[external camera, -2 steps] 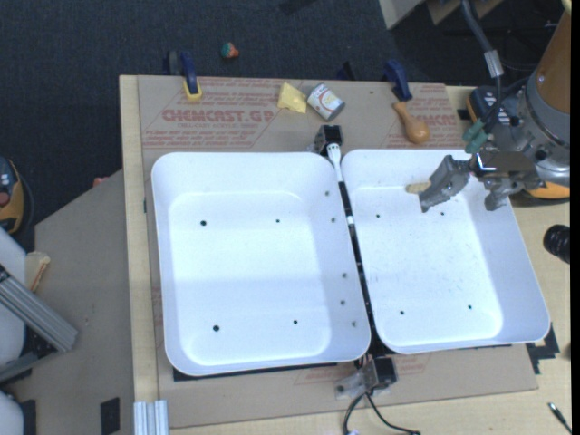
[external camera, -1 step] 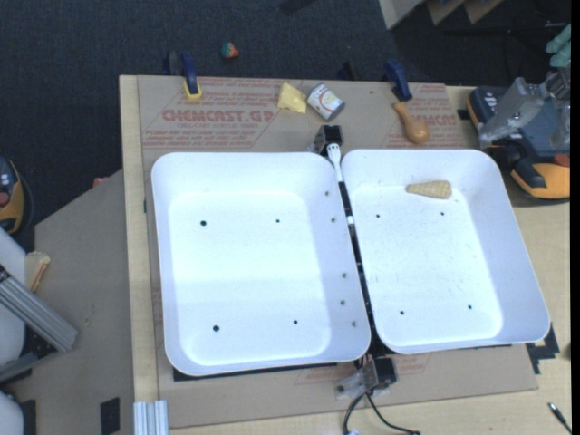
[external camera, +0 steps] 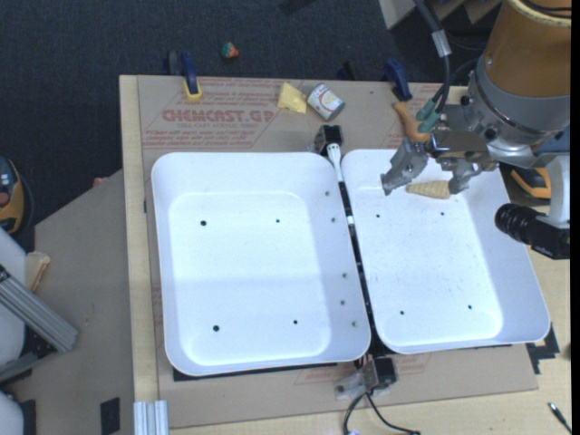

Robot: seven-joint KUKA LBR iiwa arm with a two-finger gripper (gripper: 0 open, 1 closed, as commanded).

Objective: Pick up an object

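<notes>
Gripper (external camera: 426, 172) stands spread wide, nothing between its fingers, over the far end of the right bin (external camera: 507, 320). A tan cone-shaped object (external camera: 428, 188) lies on the bin floor just beneath and between the fingers, long axis running left-right across the bin, tip pointing left

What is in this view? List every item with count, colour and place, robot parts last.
bins: two, white, side by side on the bench.
cone-shaped object: one, tan, right bin, far end, under the jaws.
yellow piece: one, on the board behind the bins.
small box: one, white and grey, beside the yellow piece.
clamps: two, blue-handled, far edge of the board.
small ball: one, green and red, on the dark carpet.
arm: one, grey with orange band, right.
gripper: one, grey, over the right bin.
</notes>
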